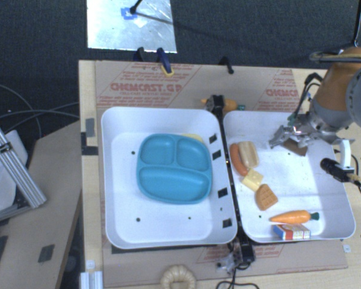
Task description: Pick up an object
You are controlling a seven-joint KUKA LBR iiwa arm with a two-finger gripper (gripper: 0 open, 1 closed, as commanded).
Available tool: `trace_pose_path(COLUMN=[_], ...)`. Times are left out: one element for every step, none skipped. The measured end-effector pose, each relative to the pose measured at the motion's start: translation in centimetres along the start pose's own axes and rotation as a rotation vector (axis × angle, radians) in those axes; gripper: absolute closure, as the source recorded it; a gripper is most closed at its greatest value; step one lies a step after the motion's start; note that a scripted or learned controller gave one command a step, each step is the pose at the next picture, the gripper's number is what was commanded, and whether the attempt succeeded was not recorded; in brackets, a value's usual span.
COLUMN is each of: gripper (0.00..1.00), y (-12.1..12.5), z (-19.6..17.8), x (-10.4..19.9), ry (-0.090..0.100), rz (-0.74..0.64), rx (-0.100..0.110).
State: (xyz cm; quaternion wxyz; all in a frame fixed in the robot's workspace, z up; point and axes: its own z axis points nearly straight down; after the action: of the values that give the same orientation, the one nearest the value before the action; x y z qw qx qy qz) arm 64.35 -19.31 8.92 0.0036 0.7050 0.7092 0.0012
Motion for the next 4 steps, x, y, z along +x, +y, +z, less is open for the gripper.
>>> trace_pose_path(gripper=[1.00, 1.00, 1.00, 1.00], y=[0.3, 1.0, 1.0, 1.2], z=[-1.3, -6.3, -11.0, -13.8], x=[-0.2, 0.6, 1.2, 1.2], ry=[-0.006, 0.002, 0.002, 0.002], rz=[-0.002, 0.000, -0.001, -0.001], rx=[-0.011, -0.001, -0.001, 0.001])
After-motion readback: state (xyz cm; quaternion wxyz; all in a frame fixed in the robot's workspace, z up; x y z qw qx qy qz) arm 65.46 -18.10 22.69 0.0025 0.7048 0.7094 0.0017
